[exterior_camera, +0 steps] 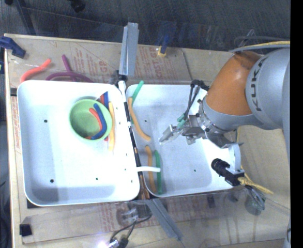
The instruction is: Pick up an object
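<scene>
The jaws hang over the right bin; how far open, I cannot tell. Orange and green strips lie along this bin's left wall.

The arm is showing a smooth grey shell with dark letters "KUKA" on it. A rounded orange band is sitting above the wrist. The hand is looking metallic, with thin cables running along it.
</scene>
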Robot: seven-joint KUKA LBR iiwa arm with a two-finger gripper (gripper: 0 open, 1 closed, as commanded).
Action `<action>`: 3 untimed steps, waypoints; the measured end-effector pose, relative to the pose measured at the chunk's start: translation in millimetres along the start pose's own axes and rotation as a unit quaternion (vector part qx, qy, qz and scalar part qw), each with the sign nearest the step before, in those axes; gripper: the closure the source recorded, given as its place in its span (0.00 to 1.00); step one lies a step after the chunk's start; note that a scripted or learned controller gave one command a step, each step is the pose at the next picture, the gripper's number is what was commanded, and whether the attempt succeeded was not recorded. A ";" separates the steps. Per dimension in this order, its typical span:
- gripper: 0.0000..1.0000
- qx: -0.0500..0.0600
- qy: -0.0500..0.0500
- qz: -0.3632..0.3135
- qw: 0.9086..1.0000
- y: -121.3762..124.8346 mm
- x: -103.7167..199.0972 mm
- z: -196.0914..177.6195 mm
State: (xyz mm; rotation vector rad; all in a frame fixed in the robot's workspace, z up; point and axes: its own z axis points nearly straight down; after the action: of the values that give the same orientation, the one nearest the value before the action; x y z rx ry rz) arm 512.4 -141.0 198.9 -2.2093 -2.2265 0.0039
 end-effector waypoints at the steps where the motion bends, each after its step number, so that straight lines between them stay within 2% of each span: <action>1: 0.00 -0.001 -0.001 -0.014 1.000 1.9 23.7 97.7; 2: 1.00 -0.001 -0.002 -0.018 1.000 2.1 24.0 88.2; 3: 1.00 -0.003 -0.001 -0.039 0.999 21.7 74.3 -90.9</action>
State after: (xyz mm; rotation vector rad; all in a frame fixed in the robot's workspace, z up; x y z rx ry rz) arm 534.1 -66.7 289.9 -2.1228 -2.3156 -0.0001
